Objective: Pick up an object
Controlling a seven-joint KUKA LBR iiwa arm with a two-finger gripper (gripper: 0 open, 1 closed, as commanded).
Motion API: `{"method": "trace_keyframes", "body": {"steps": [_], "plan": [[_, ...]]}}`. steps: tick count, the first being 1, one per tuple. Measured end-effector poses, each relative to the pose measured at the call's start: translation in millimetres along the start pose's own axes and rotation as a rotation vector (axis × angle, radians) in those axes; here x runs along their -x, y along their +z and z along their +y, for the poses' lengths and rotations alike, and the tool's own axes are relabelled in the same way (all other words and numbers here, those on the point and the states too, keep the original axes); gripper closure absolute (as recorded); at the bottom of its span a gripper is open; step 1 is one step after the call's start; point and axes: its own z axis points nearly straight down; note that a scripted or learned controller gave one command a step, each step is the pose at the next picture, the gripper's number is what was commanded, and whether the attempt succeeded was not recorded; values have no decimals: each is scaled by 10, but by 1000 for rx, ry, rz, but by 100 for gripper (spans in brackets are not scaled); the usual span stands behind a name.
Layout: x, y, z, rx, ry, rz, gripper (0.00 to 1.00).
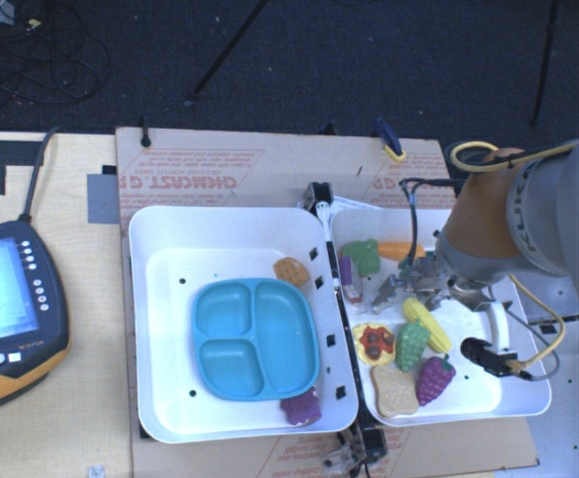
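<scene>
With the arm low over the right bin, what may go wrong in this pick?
The gripper sits among crowded toy food: the broccoli, corn cob and pizza slice lie close together, so it may catch two items or push one aside. It is also near the divider between the bins, where it might bump the wall.

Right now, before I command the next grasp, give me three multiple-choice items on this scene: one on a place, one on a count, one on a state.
1. Where does the blue divided plate lie?
A. left bin
B. right bin
C. on the cardboard

2. How many compartments does that plate have?
A. two
B. three
C. five

3. How does the gripper stand?
A. parked over the left bin
B. low in the right bin among the toy food
C. raised beside the tablet

Answers: 1 A, the plate rests on the left bin's floor. 2 B, one long and two small. 3 B, it sits beside the corn.
</scene>
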Motion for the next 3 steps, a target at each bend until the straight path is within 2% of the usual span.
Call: {"method": "trace_keyframes", "body": {"steps": [1,2,3], "plan": [[2,-81,21,-6,0,4,100],[-1,-76,19,-7,1,4,0],[-445,-404,618,0,-10,1,0]]}}
